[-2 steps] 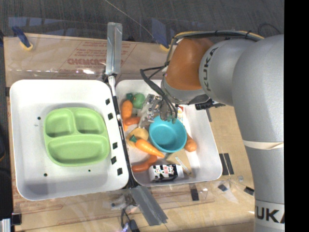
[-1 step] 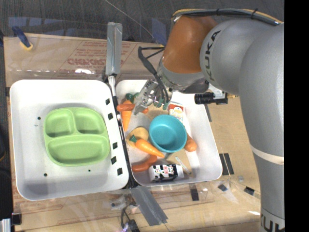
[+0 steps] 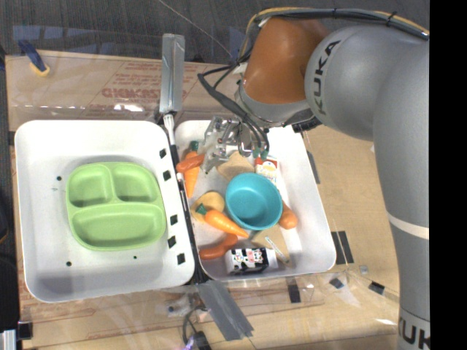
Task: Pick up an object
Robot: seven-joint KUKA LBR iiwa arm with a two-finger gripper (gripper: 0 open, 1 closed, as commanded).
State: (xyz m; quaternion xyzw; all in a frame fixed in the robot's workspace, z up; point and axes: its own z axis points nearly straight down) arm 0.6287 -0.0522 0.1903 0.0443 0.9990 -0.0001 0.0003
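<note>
The hand (image 3: 232,143) hangs low over the far end of the right bin (image 3: 315,195), among the clutter; glare and cable make it hard to read, so I cannot tell how far it is parted or whether it has hold of anything. Just below it lies a tan slice (image 3: 235,168), beside that a small carton (image 3: 268,170); nearer the camera sit the teal bowl (image 3: 253,200) and carrots (image 3: 219,222). This looks like the reaching step. Next calls for settling squarely on one item, closing, then lifting straight up.
</note>
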